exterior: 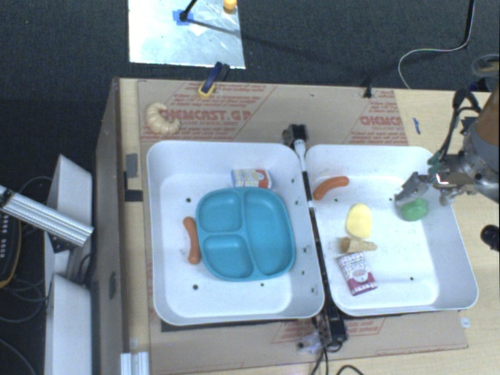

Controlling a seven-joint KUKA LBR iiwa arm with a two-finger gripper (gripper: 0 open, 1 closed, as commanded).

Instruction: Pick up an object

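Sausages lie in both bins. Taking the blue divided plate in the left bin as landmark: one orange-brown sausage rests just beside the plate's left edge, its long axis running up and down the view. A small white carton sits just above the plate. To the plate's right, across the divider in the right bin, a second sausage lies with its long axis nearly left-right, the right end tipped slightly upward. Below it are a yellow lemon-like piece, a tan scrap and a red packet. Farthest right of the plate, a green object sits directly at the gripper; whether its fingers are spread or closed on the green object, I cannot tell.
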